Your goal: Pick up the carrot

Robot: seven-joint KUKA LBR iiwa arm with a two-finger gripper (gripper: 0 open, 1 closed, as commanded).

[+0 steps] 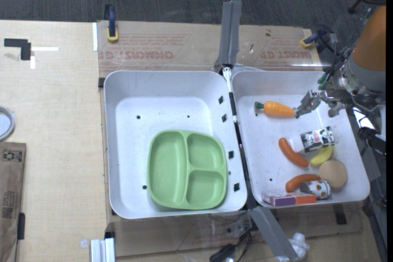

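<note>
The carrot (277,110), orange with a green top pointing left, lies flat near the back of the right bin (258,150). My gripper (319,107) hangs just to the right of the carrot's tip, over the bin's back right part. Its fingers stand apart, the left fingertip (304,107) close to the carrot's thick end, and nothing is between them. The arm's orange band (374,46) shows at the right edge.
In the right bin lie a red sausage (292,152), a small labelled can (316,138), a yellow banana (322,156), a tan egg-like ball (334,173), a second sausage (301,181) and a flat box (287,199). A green divided plate (187,169) sits in the left bin.
</note>
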